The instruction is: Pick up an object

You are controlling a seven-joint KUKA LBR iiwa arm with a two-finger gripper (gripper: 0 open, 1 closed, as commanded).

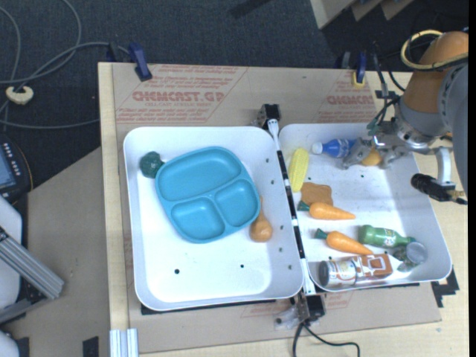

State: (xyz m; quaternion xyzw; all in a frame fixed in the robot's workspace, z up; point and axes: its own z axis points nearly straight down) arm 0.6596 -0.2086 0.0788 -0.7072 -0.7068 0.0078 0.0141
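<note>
We find the jaws (370, 153) low over the far end of the right bin (431, 222), and we cannot tell from this slant how they stand, nor whether anything sits between them. We take the right bin as our landmark throughout. A small yellow-orange piece (373, 158) shows just under the jaws at the bin's far end, and a blue-and-white bottle (335, 148) lies on its side just beside them, toward the bin's far left corner. Along the bin's left wall lies a yellow corn cob (298, 168), with a brown bread-like piece (317, 193) next to it and a carrot (329, 212) just nearer. Toward the bin's near end we see a second carrot (346, 242), a green bottle (383, 236) close to it, and a can (355, 270) lying along the near wall, with a grey round piece (413, 253) in the near right corner. Left of the right bin, touching it, sits the left bin (149, 266), holding a blue divided tray (206, 193), a dark green ball (152, 163) at the tray's far left corner, and an orange pear-shaped fruit (260, 227) at its right edge. Both bins rest on the bench (186, 88).
</note>
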